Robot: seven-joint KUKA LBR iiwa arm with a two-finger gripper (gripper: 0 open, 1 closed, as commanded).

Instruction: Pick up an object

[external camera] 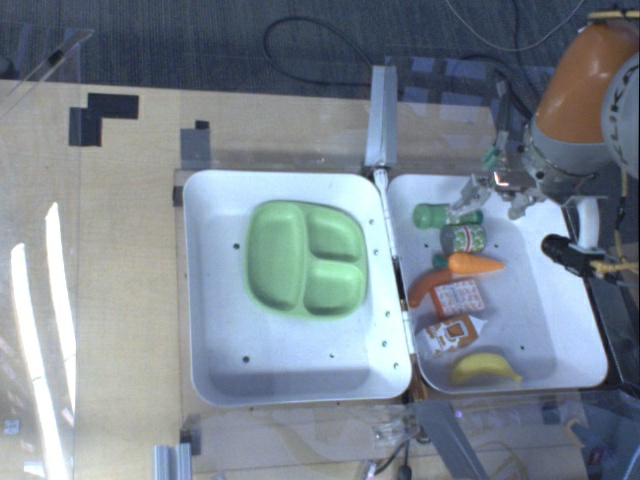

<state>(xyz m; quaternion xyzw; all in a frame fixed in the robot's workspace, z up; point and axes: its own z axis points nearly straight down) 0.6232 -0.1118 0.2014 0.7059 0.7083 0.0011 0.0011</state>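
Observation:
The right bin (560, 308) holds several small items: a green bottle (433, 215) lying on its side, a green can (464, 237), a carrot (476, 264), a red-orange piece (424, 287), a red and white packet (459, 296), a small carton (449, 334) and a banana (484, 369). My gripper (494, 199) hangs over the back of this bin, just right of and above the bottle and can. It is open, its fingers spread, with nothing between them.
The left bin (215, 348) carries a green sectioned tray (305, 258). A metal divider post (383, 118) stands between the bins at the back. Cables trail over the floor behind the bench. The arm's orange band (585, 78) looms at the right.

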